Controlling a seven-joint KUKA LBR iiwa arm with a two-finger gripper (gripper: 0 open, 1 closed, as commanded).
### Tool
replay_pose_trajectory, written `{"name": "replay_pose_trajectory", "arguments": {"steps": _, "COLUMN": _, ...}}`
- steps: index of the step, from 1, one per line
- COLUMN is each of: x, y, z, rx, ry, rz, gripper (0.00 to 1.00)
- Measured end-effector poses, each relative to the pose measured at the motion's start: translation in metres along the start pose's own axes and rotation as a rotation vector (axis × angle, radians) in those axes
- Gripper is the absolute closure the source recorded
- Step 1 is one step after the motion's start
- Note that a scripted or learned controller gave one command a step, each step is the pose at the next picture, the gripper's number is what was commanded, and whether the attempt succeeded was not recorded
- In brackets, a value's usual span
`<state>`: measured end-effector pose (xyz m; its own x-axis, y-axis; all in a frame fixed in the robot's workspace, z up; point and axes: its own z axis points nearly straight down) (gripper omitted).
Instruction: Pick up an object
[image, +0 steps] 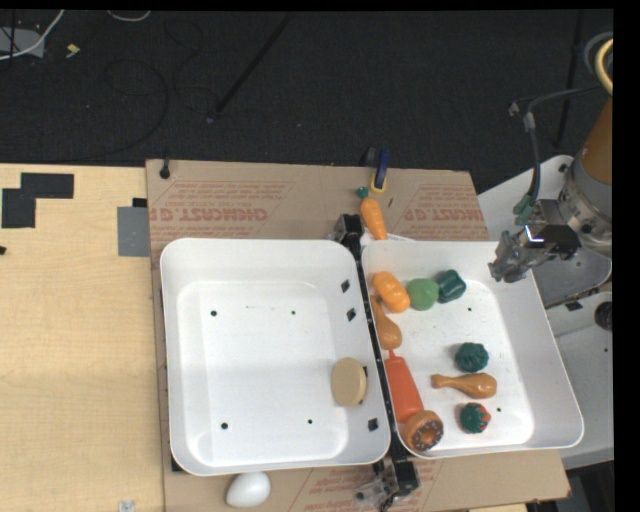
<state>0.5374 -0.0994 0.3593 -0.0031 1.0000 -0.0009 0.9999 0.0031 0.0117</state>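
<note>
- Orange, green and tan toy foods (430, 340) are seen lying inside the right bin (545, 400).
- A tan disc (349, 382) is seen in the left bin (190, 350), against the wall shared with the right bin.
- The gripper (510, 262) is positioned above the right bin's far right corner; whether it is open or closed cannot be determined, and nothing is seen held.

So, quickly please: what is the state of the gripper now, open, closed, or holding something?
Gripper: cannot be told; it hangs over the right bin's far right edge, with no object seen in it.
</note>
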Motion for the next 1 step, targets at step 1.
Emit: {"name": "replay_pose_trajectory", "arguments": {"steps": 1, "x": -0.0309, "y": 0.009, "z": -0.0372, "rx": 0.009, "ry": -0.001, "rz": 0.004, "gripper": 1.0}}
